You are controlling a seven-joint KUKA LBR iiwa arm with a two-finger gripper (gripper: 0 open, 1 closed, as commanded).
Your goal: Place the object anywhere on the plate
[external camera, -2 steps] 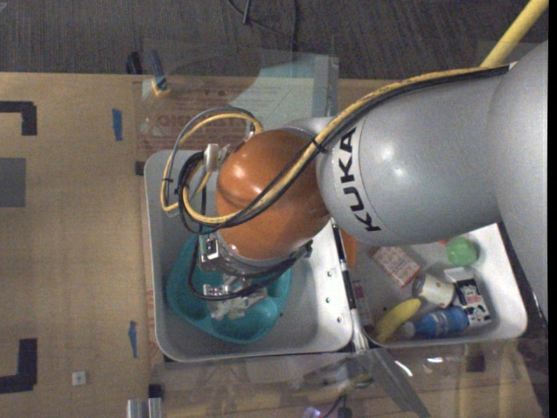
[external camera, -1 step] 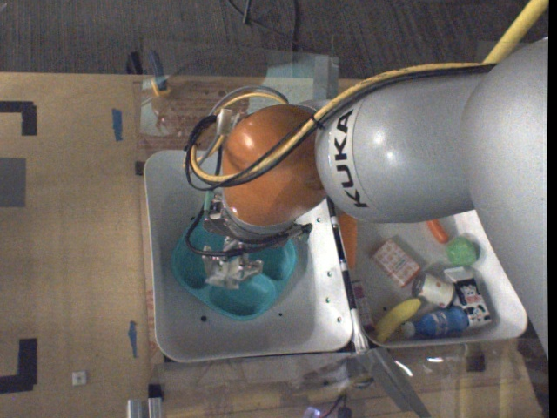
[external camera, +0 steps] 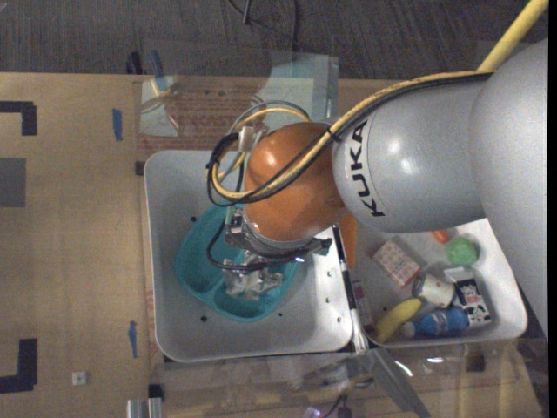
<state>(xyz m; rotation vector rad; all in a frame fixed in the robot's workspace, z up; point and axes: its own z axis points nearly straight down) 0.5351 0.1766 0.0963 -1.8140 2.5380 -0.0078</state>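
Plate (external camera: 193,259): you see a teal plate with shallow divided compartments, lying flat in the left white bin (external camera: 165,233), towards that bin's left half.
Plate visibility: you get its left rim and lower edge in plain sight; the arm's orange wrist and the tool (external camera: 248,281) cover its upper right part.
Plate compartments: you can make out a ridge near the lower middle, splitting the dish into sections.
Object: you cannot tell which item is the task's object; nothing can be made out clearly on the plate beneath the tool, where the view is blurred.
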